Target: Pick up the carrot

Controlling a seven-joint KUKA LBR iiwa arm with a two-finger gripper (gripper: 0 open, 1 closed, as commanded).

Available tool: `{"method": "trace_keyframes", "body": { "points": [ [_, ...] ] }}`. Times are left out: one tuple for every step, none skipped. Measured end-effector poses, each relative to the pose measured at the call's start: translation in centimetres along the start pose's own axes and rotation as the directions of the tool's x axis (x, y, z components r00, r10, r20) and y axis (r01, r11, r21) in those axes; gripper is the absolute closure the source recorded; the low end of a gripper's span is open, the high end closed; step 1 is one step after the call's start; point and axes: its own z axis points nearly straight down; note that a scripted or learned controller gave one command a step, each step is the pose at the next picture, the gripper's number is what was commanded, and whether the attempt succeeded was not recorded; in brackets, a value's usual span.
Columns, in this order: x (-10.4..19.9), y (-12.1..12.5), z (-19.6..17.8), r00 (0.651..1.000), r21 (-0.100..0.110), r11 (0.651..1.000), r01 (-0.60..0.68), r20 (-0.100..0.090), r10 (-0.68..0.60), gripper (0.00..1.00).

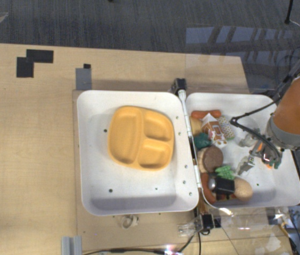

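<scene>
One orange carrot (pixel 205 114) among clutter; metal pincer (pixel 246 164) apart, grip unclear.

Evenly, brightly lit from above; soft shadows toward 6 o'clock; glare at 9 o'clock; slightly soft throughout.

you see a yellow divided plate (pixel 140 137) in the left bin (pixel 89 158); the gripper (pixel 247 162) hangs over the right bin (pixel 283 187).

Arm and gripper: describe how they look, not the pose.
The arm shows a rounded orange band above a grey wrist section. Black cables run beside it. The gripper is small, metallic grey, with thin fingers and an orange spot near its base.
</scene>
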Motion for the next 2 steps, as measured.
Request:
{"method": "trace_keyframes", "body": {
  "points": [
    [-9.6,0.5,0.3,0.998,0.0,0.998,-0.065,-0.001,0.065,0.0],
    [-3.6,-2.0,0.1,0.995,0.001,0.995,-0.1,-0.003,0.1,0.0]
  ]
}}
